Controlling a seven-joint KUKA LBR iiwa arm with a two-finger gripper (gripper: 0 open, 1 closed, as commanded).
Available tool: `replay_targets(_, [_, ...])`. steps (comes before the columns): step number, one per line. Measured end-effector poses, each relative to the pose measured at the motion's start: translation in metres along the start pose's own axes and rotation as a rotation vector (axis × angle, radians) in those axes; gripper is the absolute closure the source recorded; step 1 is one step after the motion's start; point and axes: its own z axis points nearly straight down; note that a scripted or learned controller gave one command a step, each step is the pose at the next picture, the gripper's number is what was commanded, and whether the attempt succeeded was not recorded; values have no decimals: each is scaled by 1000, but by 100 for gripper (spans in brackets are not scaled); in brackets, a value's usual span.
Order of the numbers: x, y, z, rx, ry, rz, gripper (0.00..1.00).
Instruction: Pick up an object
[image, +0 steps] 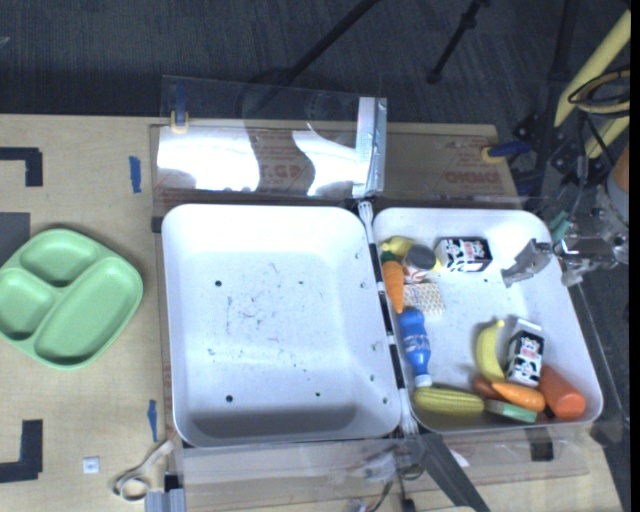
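Arm comes in from the right edge, over the upper right rim of the right bin (560, 300). Gripper (527, 262) sits low and tilted, grey fingers pointing left and down toward the bin floor, tips over bare white floor near the top right corner. Can't tell from here whether the fingers are spread or pressed together; nothing visible between them. Wrist and cabling are a blur at the frame edge.

Candidates are all in the right bin:
- small cow-print carton (463, 253) lying near the top, left of the gripper, apart from it
- yellow piece (397, 245) and a dark round thing (420, 258) at top left, touching or nearly so
- orange carrot (393, 285) along the left wall, a checked pink-white scrap (425, 297) just beside it
- blue bottle (415, 345) below the carrot, white cap end pointing down
- corn cob (448, 402) lying along the bottom edge
- banana (488, 348) upright-ish at lower right, touching a second cow-print carton (526, 358)
- orange-red items (545, 397) packed into the bottom right corner, hard to separate

Closest to the gripper: the upper carton. Clear floor between them, nothing blocking.

Left bin (200, 240) shows only scuffs and dark dots on the floor. Green divided plate (65, 297) sits on the bench, well left of both bins. Clear plastic sheet (270, 145) stands behind the left bin, glare on it.
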Motion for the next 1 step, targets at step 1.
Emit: replay_targets(1, [-30,-41,88,1,0,35,0])
